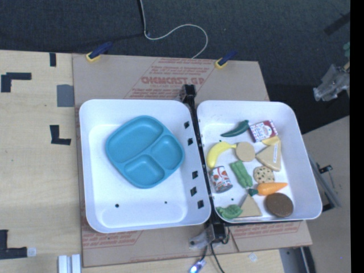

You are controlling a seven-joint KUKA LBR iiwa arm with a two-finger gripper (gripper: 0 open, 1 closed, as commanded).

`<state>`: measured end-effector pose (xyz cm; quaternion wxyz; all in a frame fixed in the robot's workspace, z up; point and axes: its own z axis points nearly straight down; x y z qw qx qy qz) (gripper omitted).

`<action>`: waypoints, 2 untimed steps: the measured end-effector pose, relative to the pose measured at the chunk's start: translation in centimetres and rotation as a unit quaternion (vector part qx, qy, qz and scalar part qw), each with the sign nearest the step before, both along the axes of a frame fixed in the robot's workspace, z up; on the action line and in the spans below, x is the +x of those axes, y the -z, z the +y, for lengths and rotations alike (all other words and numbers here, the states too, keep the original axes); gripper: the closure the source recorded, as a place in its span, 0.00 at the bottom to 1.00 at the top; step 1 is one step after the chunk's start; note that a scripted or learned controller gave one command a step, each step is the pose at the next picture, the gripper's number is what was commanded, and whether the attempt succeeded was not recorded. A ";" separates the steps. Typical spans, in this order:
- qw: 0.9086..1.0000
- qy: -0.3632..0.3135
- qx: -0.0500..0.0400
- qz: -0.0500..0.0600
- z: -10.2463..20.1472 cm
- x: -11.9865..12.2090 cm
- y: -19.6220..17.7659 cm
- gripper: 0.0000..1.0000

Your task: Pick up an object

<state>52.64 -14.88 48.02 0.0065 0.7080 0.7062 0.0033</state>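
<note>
The right bin (301,152) holds several toy foods: a yellow banana (219,151), a dark green pepper (235,129), a red and white box (262,131), a tan round biscuit (245,151), a cheese wedge (271,157), a green pod (241,174), a small can (220,179), a chip cookie (263,174), an orange carrot (269,188), a brown patty (279,205) and a bread triangle (249,206). My gripper (331,85) hangs at the far right, beyond the right bin's upper right corner and well clear of every item.
A blue three-compartment plate (145,151) lies in the left bin (91,169). Both bins rest on a cardboard sheet (170,75) held by clips. A white cable (176,33) loops behind the bins. A green leafy piece (230,211) lies at the right bin's front edge.
</note>
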 end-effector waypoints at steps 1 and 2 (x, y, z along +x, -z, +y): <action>1.000 -0.001 0.001 0.004 -0.7 -4.4 -5.9 1.00; 1.000 -0.011 0.003 0.007 16.8 -4.2 -5.2 1.00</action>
